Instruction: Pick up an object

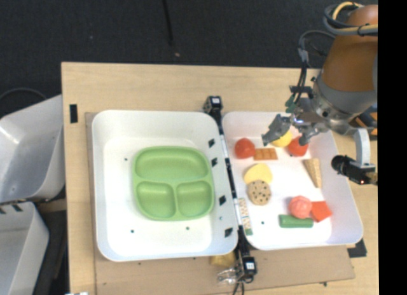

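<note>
- The gripper (289,133) is hanging spread-fingered over a yellow toy (284,139) in the right bin (343,224).
- A red piece (297,147) is crowding just beside the yellow toy; the fingers are risking knocking either away.

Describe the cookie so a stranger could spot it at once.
Start at the right bin, the one that holds the small toy foods, next to the bin with the green tray. Near that bin's left wall, about halfway down, the cookie lies just below a yellow piece. It is the one flat tan disc with dark specks; its neighbours are plain red, orange, yellow or green.
</note>
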Robot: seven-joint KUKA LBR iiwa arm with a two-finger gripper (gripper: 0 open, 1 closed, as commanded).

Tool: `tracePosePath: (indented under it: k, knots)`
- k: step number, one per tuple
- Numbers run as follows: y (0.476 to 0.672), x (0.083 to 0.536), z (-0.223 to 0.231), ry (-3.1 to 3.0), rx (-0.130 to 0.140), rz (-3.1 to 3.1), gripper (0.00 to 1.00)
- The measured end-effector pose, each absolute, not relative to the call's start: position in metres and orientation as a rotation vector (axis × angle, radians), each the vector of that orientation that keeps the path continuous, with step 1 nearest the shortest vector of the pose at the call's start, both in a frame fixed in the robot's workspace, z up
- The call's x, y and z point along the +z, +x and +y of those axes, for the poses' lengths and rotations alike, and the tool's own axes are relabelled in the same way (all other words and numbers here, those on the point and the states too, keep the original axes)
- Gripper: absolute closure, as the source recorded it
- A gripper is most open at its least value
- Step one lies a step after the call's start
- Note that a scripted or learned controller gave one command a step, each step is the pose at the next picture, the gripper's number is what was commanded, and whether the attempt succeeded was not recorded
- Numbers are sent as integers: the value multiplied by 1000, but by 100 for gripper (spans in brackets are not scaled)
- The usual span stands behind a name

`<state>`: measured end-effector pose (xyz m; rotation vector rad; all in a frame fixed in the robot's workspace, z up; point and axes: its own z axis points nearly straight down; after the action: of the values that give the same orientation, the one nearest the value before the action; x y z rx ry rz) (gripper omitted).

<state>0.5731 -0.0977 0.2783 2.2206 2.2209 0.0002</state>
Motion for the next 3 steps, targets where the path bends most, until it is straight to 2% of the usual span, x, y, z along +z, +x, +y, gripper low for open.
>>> tracePosePath:
  k: [1, 2, 3]
  knots:
    - [522, 258, -50, 2219, -2, 2229, 0]
    - [493, 197, -55, 2226, -7, 2223, 0]
    - [492, 306, -35, 2210, 13, 2220, 0]
